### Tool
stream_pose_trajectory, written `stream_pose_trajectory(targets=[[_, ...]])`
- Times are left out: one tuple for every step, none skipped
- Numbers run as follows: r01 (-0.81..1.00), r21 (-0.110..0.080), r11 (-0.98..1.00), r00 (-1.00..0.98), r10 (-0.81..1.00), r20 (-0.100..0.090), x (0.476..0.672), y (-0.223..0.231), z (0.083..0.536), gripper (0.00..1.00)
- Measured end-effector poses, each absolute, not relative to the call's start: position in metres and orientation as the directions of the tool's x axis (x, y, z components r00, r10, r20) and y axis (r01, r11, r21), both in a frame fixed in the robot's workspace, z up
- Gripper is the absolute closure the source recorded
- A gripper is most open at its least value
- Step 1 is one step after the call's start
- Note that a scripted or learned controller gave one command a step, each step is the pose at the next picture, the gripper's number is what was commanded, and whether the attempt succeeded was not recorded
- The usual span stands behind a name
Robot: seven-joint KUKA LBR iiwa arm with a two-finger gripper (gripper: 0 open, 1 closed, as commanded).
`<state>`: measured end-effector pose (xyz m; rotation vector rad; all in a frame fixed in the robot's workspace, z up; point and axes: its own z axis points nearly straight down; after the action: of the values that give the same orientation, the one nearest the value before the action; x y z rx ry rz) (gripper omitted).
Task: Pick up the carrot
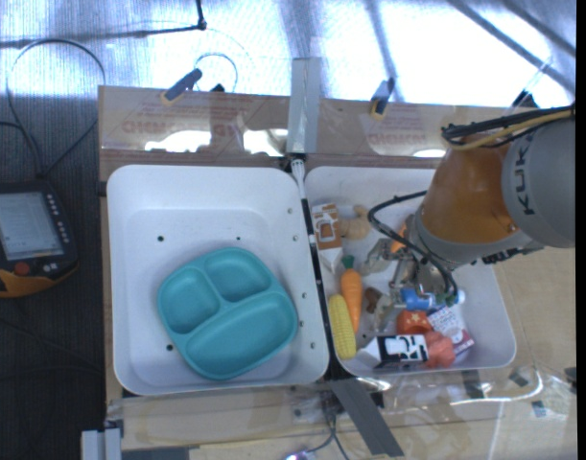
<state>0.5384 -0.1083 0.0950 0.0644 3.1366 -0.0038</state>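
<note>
- Nearest the camera: the grey arm with its orange band [470, 199], reaching in from the right and hanging over the right-hand shallow white bin [499, 338].
- Two-finger gripper [414, 278] sits low over the clutter in the middle of that bin. Cannot tell its state; the wrist and cabling hide the tip.
- Small orange carrot [351, 288] lies near the bin's left wall, roughly upright in the frame, well clear of the tool and to its left.
- Yellow corn cob [341, 324] lies just beside the carrot, below and slightly left, close enough that they may touch.
- Small white-and-orange printed carton [327, 226] rests above the carrot near the divider.
- Red, white and blue packets [432, 338] are heaped at the bin's lower right, under and beside the tool.
- Teal three-compartment plastic plate [230, 311] lies flat in the left-hand white bin [139, 209], tilted in the frame, nothing on it.
- Black teach pendant [24, 233] lies on the floor mat to the far left, with cables.
- Judgement: grasp not made; the tool is positioned over the packets, not the target.
- Next move likely needs a shift left toward the divider, with fingers closing across the carrot's narrow width.
- Risk: the corn and the bin wall crowd the carrot, so a finger could land on either one or nudge the carrot away.
</note>
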Motion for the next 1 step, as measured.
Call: stream_pose_trajectory(targets=[[0.267, 0.002, 0.964, -0.964, 0.267, -0.015, 0.6, -0.0953, 0.0912, 0.0]])
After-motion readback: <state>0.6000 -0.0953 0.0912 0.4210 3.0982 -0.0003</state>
